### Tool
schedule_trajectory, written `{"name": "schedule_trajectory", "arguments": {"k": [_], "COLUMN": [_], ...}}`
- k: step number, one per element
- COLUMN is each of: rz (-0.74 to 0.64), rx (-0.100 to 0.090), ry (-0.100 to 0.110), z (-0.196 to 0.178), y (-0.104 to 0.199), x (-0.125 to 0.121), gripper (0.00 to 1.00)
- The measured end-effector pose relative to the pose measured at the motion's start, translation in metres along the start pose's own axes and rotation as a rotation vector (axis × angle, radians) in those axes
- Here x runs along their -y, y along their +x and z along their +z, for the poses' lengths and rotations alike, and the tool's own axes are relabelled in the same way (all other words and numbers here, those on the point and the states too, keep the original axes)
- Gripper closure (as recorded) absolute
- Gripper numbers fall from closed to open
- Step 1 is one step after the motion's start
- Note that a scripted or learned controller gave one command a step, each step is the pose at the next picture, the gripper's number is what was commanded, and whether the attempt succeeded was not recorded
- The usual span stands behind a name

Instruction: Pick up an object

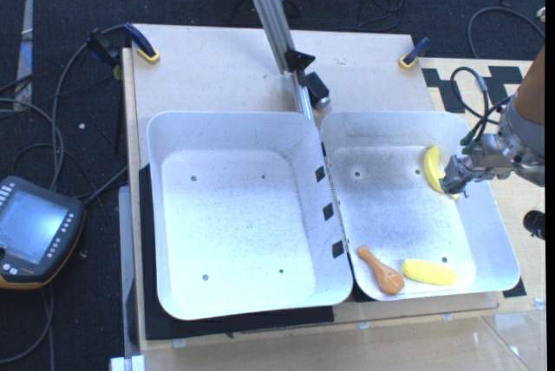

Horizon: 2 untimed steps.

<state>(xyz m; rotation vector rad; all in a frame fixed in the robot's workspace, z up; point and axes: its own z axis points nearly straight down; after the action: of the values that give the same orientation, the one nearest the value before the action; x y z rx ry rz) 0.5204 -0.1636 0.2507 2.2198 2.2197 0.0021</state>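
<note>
A yellow banana-shaped object point(431, 166) lies in the right bin point(399, 213), near its far right side. My gripper point(454, 180) is right beside it, its dark tip touching or overlapping the banana's right lower end. Near the bin's front edge lie a yellow oblong object point(428, 272) and an orange spoon-like object point(382, 270), side by side. The arm comes in from the right edge.
The left bin point(234, 213) sits beside the right one, sharing a raised middle rim with black marks point(328, 209). A slanted metal post point(273, 9) rises behind the bins. A handheld pendant point(35, 226) lies off the bench at left.
</note>
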Motion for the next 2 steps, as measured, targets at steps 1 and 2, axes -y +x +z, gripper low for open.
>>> {"name": "schedule_trajectory", "arguments": {"k": [1, 2], "rz": [0.000, -0.004], "rx": [0.000, -0.001], "ry": [0.001, 0.003], "z": [-0.027, -0.021], "y": [0.000, 0.041], "x": [0.000, -0.005], "gripper": [1.00, 1.00]}}
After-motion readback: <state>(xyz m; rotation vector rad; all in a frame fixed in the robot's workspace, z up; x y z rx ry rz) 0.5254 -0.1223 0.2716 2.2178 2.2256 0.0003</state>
